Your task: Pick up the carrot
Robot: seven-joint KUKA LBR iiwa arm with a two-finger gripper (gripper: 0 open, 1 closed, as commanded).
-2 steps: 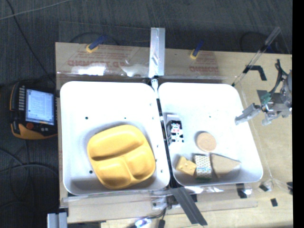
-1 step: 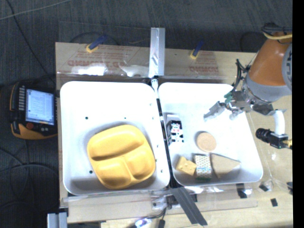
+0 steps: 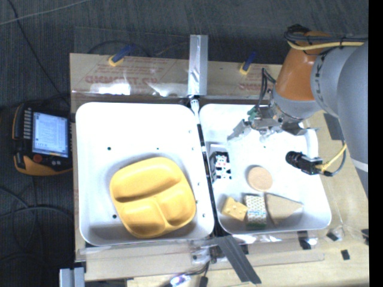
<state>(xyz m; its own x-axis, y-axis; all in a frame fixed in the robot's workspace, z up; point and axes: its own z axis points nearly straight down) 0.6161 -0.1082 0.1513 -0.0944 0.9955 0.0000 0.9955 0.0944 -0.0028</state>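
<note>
From where I stood, the gripper (image 3: 262, 124) hung over the far half of the right bin (image 3: 239, 154), close to the middle of its far edge, with the grey arm (image 3: 341, 82) and its orange band (image 3: 296, 70) reaching in over the bin's right rim. I could not tell how far the hand was open, nor whether it had hold of anything. I could not tell where the carrot lay either, nor which way its long axis ran.

The other things in that bin lay towards its front edge, the one at the bottom of the view. A round tan disc (image 3: 260, 177) lay flat near the bin's middle, well apart from the gripper. In front of it three pieces sat in a row along the front edge: a yellow wedge (image 3: 234, 208) by the front left corner, a small patterned packet (image 3: 256, 210) just beside it, and a pale tan wedge (image 3: 283, 207) touching the packet's right side. A small black-and-white thing (image 3: 221, 165) rested against the left wall, too small to make out.

The left bin (image 3: 119, 130) held a yellow divided plate (image 3: 154, 195), lying towards its front right corner. Beyond the bench's left edge sat a handheld pendant (image 3: 43, 137) with its screen lit.
</note>
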